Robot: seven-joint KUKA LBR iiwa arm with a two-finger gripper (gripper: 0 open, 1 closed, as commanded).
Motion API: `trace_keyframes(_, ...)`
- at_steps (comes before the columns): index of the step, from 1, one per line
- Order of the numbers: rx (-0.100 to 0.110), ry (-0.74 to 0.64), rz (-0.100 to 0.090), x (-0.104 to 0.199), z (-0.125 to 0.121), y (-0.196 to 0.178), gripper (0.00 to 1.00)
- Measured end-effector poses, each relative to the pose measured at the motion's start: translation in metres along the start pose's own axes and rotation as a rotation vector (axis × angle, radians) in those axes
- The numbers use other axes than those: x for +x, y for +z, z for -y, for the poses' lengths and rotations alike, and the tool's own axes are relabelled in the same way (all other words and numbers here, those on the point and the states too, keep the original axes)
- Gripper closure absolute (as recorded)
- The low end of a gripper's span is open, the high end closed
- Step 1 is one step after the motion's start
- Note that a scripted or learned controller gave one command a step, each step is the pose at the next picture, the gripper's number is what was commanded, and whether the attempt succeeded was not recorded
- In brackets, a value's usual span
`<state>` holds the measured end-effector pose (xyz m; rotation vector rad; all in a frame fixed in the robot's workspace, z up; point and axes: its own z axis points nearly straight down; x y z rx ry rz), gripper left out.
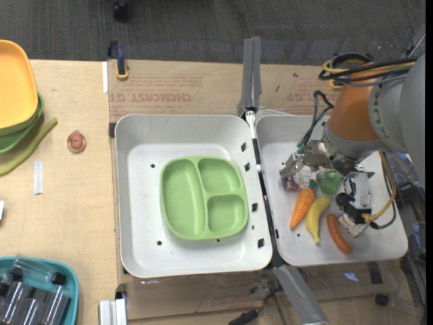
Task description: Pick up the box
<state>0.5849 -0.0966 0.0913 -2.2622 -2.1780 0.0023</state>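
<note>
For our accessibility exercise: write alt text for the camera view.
A grey and orange robot arm reaches over the right white bin, above a carrot, banana and small box. The left bin holds a green divided tray.

Glossy green plastic tray (203, 198), smooth white bins (135, 202), matt cardboard (176, 90).

Even, bright overhead light; soft shadows inside the white bins (128, 202); mild glare on their rims; slight overall softness.
</note>
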Motion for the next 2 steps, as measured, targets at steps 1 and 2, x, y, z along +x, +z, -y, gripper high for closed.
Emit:
trace_keyframes(1,0.001,0.005,0.001,-0.002,0.001,-0.008,1.0)
trace_keyframes(2,0.001,-0.01,0.001,0.046,0.03,-0.136,1.0)
